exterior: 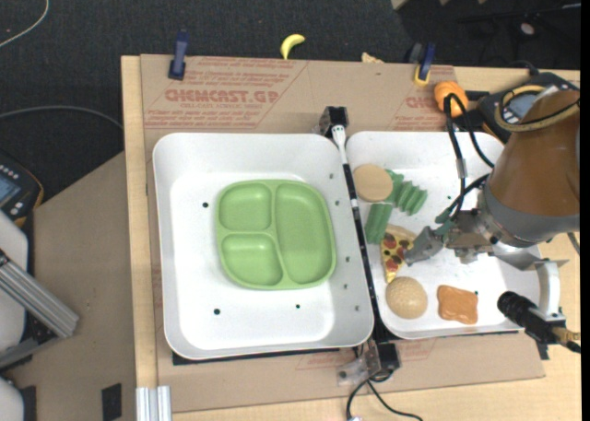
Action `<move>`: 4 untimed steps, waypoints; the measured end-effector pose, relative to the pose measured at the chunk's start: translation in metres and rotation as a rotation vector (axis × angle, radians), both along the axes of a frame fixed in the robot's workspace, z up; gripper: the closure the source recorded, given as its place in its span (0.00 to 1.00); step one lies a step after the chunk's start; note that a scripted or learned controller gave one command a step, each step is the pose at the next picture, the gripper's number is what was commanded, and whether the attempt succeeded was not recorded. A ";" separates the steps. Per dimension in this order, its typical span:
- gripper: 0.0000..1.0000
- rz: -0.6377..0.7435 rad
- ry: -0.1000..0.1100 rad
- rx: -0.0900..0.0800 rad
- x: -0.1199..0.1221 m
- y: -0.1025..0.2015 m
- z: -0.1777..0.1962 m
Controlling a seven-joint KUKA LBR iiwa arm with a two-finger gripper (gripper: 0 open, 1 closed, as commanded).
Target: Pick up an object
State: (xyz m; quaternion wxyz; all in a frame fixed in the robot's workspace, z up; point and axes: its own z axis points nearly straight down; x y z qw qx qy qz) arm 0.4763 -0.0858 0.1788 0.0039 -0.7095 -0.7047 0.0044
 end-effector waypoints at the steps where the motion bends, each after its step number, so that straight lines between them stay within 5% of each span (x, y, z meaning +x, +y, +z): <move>1: 1.00 0.005 -0.015 0.000 0.003 0.003 0.016; 2: 1.00 0.017 -0.014 0.004 0.003 0.095 0.028; 3: 1.00 0.017 -0.023 0.005 0.004 0.153 0.127; 4: 1.00 0.007 -0.026 0.002 0.004 0.126 0.230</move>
